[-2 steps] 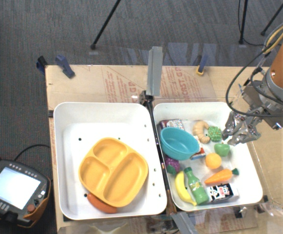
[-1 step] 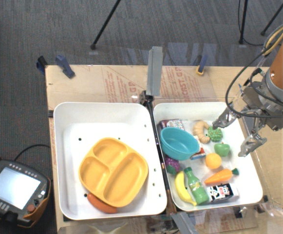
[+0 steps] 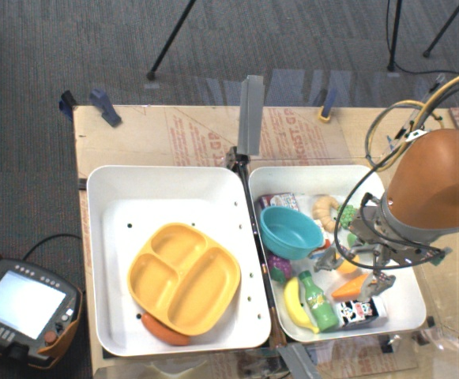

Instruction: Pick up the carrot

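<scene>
Orange carrot low in the right-hand bin, gripper hanging just above it.

The carrot lies at lower right of frame, wedged among clutter: green bottle and banana to its left, small milk carton touching below, teal bowl up-left. The arm's wrist covers the fingertips, so I cannot tell whether the hand is spread or pressed together, and nothing shows pinched. Risk, as I judge it: a descent here could snag the carton or bottle instead, or nudge the tapered carrot sideways. Yellow divided plate sits in the left bin, uninvolved.
</scene>
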{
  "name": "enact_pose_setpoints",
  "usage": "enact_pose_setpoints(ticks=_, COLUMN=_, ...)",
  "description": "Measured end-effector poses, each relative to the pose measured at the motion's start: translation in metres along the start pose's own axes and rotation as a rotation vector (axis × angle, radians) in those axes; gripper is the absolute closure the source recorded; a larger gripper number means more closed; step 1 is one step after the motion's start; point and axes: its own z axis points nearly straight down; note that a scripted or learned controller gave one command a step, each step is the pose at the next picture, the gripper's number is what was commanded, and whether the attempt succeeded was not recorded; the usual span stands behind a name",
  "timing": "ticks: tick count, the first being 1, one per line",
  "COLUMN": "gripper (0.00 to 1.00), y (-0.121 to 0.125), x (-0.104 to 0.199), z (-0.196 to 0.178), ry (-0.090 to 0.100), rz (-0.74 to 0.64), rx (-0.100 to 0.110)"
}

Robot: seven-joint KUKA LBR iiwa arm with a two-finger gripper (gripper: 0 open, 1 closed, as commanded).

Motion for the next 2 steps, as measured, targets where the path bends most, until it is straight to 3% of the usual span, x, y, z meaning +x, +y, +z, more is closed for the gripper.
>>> enact_pose_setpoints(ticks=1, gripper=0.00, y=-0.0018, x=0.0095, z=0.0702, ry=-0.010, rz=0.095, rx=0.027)
enact_pose_setpoints(ticks=2, gripper=0.00, y=0.0000, x=0.0114, z=0.0745, ry=-0.010, rz=0.159, rx=0.039)
